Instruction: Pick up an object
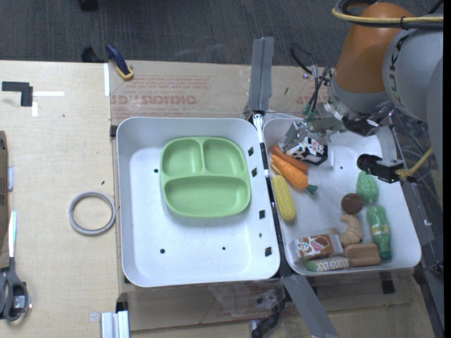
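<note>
Here the arm (394, 55) reaches in from the right and its pincer (304, 134) sits low over the upper left corner of the right bin (405, 210), just above a small black-and-white cow toy (310, 150); whether anything is pinched cannot be told from this slant, since the wrist hides the tips. The cow toy lies near the bin's top left, touching or nearly touching the end of an orange carrot (290, 169). Just below the carrot, a yellow corn cob (283, 197) lies along the bin's left wall. Toward the right side sit a green leafy piece (367, 187), a brown round piece (351, 203) and a green bottle (378, 231), close together. A tan croissant-like piece (350, 225) rests beside the bottle, and along the lower edge lie a small printed carton (317, 245), a flat wrapped bar (325, 264) and a brown sausage-like piece (362, 254). The left bin (134, 210) holds a green 3-compartment plate (206, 176), lying flat near its upper middle. On the surface (49, 160) to the left lie a grey tape ring (91, 212) and, at the lower left edge, scissors (13, 287).
</note>
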You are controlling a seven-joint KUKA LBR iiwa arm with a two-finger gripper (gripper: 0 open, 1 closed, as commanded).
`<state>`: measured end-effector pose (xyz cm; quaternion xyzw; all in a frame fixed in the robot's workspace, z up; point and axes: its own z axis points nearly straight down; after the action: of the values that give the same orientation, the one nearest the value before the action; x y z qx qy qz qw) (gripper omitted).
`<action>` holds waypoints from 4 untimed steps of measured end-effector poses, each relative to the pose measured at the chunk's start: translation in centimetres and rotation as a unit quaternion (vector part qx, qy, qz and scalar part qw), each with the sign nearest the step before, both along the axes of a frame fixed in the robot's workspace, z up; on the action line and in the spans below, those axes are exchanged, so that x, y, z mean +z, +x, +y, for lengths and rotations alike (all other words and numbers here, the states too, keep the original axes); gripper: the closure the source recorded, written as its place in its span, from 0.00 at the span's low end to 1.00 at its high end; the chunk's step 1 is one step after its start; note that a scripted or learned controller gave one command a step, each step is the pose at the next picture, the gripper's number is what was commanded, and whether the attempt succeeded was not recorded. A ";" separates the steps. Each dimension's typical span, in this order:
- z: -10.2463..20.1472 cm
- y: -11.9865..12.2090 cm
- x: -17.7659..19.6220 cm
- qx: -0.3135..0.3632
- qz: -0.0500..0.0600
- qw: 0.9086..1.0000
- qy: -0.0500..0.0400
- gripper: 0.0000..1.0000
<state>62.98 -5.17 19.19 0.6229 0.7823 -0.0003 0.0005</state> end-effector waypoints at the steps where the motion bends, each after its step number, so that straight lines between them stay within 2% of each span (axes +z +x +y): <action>1: -0.7 -6.9 -0.1 0.101 0.001 0.995 0.000 0.00; 2: -5.6 -6.6 -8.5 0.247 0.001 0.969 0.001 0.00; 3: -4.8 -1.6 -10.0 0.172 -0.001 0.985 0.000 0.00; 4: -4.9 -1.6 -9.0 0.171 -0.001 0.985 0.000 1.00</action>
<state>61.43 -10.10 10.17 0.4803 0.8771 0.0003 0.0015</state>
